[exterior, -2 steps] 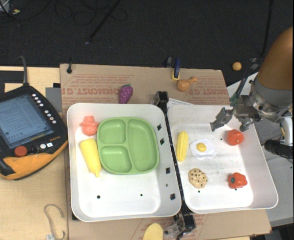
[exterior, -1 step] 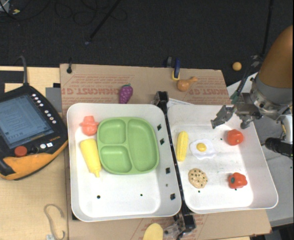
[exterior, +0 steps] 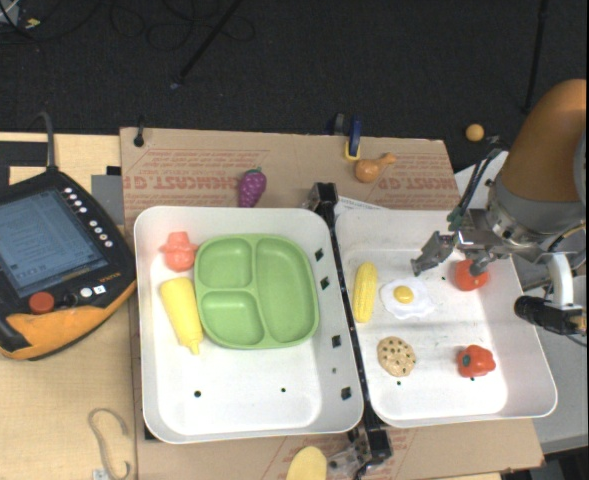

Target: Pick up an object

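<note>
The claw (exterior: 456, 253) hangs spread and empty over the right bin (exterior: 519, 393), one finger beside a red tomato (exterior: 468, 275), the fried egg (exterior: 406, 298) just left of that tomato. Nothing is lifted; grasping and raising remain.

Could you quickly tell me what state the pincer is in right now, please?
Pincer: open, fingers spread above the right bin, holding nothing; a red toy lies just beside one fingertip, not between them.
</note>
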